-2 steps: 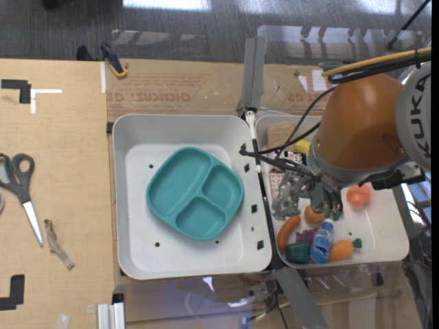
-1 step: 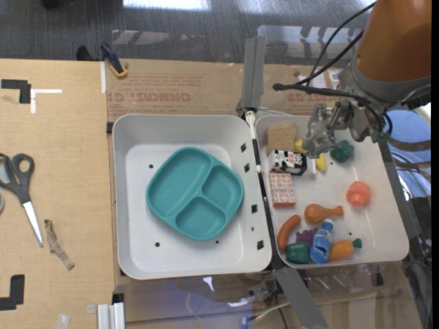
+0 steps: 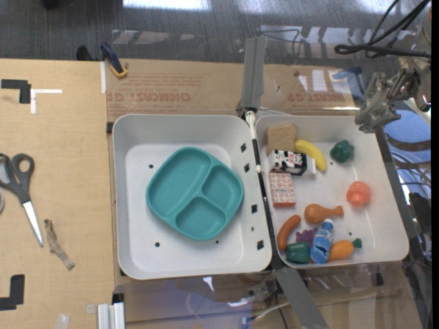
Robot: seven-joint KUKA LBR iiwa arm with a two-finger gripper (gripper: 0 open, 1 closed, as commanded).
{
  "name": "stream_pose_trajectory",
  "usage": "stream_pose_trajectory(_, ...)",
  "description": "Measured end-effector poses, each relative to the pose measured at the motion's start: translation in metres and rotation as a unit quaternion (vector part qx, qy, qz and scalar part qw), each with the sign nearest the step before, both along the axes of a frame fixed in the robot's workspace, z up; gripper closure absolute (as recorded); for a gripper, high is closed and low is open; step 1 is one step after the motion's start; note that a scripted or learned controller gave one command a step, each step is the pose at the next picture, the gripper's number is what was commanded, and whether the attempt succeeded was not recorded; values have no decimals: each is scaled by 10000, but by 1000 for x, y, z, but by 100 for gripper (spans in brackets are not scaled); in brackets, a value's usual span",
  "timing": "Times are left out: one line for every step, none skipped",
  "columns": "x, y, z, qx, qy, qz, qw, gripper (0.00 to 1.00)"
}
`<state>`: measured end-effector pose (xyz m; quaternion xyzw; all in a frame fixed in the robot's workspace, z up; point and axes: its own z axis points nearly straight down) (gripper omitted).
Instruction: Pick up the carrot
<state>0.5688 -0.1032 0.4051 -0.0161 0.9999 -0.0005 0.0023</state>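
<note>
Above the far right corner of the right white shallow bin (image 3: 384, 184), the grey metal two-finger hand (image 3: 376, 112) is hovering, with nothing showing between its parts; how far it is spread cannot be told from this slanted view. Well below the hand, toward the near edge of that bin, the small orange plastic carrot with a green top (image 3: 343, 249) is lying on its side, touching a blue and white plastic bottle (image 3: 322, 242) at its left. Further left of the carrot a purple toy piece (image 3: 306, 237) and a dark green toy pepper (image 3: 298, 253) are sitting, beside a reddish orange toy sausage (image 3: 288, 232). Between the hand and the carrot an orange-pink round toy fruit (image 3: 358, 194) and a brown toy drumstick (image 3: 321, 213) are resting. Just below and left of the hand a dark green toy broccoli (image 3: 341, 151) is sitting, with a yellow toy banana (image 3: 311, 153) farther left. Well to the left of the hand, a teal three-compartment plate (image 3: 195, 192) is lying in the left white bin (image 3: 127, 204). Far left on the tan worktop (image 3: 55, 149), grey-handled scissors (image 3: 22, 187) are lying.
</note>
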Motion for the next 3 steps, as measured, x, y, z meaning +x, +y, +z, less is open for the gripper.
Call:
stream_pose_trajectory(-34,-66,-146,3,13,583,9983,100)
stream_pose_trajectory(-57,-94,-289,10,17,-944,9955,100)
stream_pose_trajectory(-61,-42,-314,11,22,-3114,9503,100)
